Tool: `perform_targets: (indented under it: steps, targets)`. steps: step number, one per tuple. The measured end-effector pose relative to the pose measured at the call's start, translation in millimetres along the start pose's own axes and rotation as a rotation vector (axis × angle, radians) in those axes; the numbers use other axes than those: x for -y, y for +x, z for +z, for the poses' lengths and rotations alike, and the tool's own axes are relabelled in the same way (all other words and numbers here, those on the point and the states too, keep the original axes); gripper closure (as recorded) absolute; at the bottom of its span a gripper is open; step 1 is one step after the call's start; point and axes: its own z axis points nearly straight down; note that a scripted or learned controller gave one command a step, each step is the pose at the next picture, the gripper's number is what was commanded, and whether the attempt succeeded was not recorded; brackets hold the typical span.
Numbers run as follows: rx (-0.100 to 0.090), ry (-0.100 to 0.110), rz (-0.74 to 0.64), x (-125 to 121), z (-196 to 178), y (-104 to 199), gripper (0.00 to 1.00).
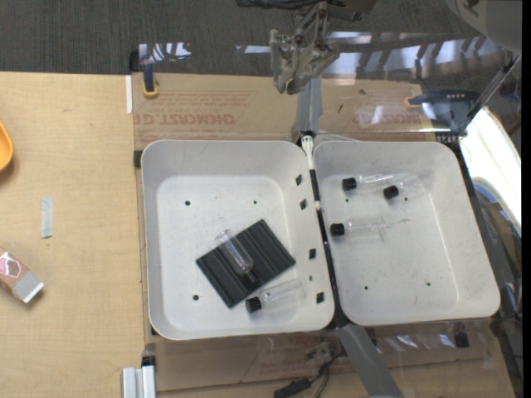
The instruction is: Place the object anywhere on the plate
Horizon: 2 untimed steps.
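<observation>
A black ribbed plate [264,254] lies tilted in the left bin [166,222]. A clear plastic tube [235,251] rests on the plate, near its middle. A second clear tube with a black cap [272,297] lies on the bin floor, just off the plate's lower right edge. In the right bin [465,247] lie three more clear tubes with black caps: one [367,181], another [405,189] and a third [358,227]. My gripper [292,71] hangs high above the far rim, where the two bins meet, away from every tube, with nothing in it.
The bins sit on brown cardboard [207,110] with clamps at the back. On the wooden bench to the left lie an orange object [4,149], a small grey strip [46,218] and a red-and-white block [20,277]. Cables hang behind the gripper.
</observation>
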Motion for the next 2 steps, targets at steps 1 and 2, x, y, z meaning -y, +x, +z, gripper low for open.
perform_targets:
  steps: [1,2]
  targets:
    - [-0.003,-0.002,-0.516,-12,9,-54,1.00]
    - [-0.002,-0.005,-0.799,-16,10,-67,1.00]
